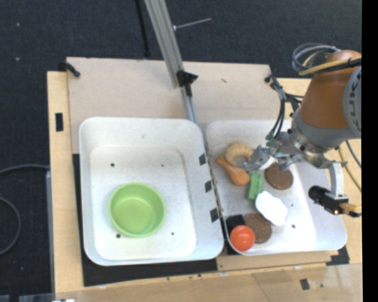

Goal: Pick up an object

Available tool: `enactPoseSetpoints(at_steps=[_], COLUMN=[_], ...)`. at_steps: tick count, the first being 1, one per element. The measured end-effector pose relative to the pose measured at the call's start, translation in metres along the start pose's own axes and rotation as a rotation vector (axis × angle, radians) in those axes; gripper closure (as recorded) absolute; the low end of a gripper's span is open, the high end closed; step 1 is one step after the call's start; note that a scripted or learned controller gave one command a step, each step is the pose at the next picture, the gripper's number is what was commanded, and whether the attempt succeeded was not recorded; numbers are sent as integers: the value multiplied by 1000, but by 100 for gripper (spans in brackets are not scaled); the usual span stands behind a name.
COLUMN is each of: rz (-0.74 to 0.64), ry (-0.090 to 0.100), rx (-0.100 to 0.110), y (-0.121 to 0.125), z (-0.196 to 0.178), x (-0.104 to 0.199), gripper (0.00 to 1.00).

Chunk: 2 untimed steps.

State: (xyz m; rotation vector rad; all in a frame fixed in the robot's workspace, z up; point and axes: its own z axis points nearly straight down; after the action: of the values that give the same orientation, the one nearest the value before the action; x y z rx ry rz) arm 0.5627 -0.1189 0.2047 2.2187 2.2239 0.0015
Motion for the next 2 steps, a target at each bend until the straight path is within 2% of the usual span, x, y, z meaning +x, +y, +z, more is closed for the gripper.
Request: enactPoseSetpoints(at_steps=[1,2], rz=[2,4], ry=[0,-2], rx=[-1,5], y=[0,-3], z=[0,44], x=[0,-6], gripper=[0,0])
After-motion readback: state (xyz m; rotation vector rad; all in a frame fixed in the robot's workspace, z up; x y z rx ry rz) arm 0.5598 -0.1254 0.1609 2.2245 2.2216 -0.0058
